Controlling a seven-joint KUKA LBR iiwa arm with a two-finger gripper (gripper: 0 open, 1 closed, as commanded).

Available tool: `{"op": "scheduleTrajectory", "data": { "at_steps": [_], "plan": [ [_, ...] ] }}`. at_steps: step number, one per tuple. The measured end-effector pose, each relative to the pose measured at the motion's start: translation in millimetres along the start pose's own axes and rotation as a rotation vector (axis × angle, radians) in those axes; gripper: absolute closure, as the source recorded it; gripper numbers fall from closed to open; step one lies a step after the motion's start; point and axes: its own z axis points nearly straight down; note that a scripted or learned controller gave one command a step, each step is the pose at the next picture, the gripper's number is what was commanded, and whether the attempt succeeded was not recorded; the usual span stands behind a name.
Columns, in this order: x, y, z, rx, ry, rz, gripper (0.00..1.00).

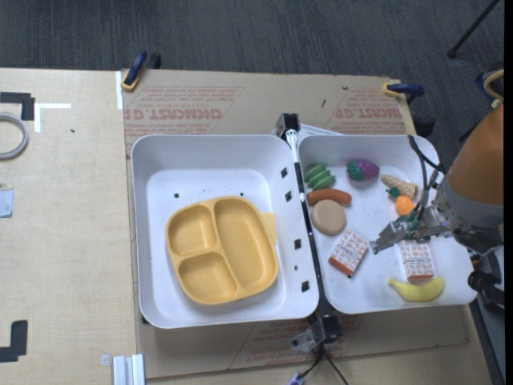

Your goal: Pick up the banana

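Near the front-right corner of the right bin (353, 299), the banana (417, 289) is lying flat, apart from the gripper (383, 240).

Gripper is hanging over the middle of that bin, fingers (377, 245) reaching toward the view's left, slightly spread, pinching nothing as far as the view is showing. Banana is sitting toward the bin's near edge and a bit to the arm's side of the fingertips, with the red-and-white carton (416, 260) lying between them, just beside the banana. Banana's long axis is running roughly left-right in the view, along the bin's front wall, ends curling slightly up toward the carton. A second small carton (349, 253) is lying just left of the fingertips. Judgement: the next move is calling for pulling back toward the near edge and the arm's side, then closing across the banana's short width while clearing the carton.
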Motion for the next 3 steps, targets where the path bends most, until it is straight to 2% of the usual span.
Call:
{"op": "scheduleTrajectory", "data": {
  "at_steps": [1,2,3],
  "plan": [
    [-23.9,146.6,-16.0,0.000,-0.002,-0.127,0.00],
    [1.0,9.5,-44.3,0.001,0.000,-0.178,0.00],
    [37.2,7.0,-53.8,0.000,0.000,-0.336,0.00]
  ]
}}
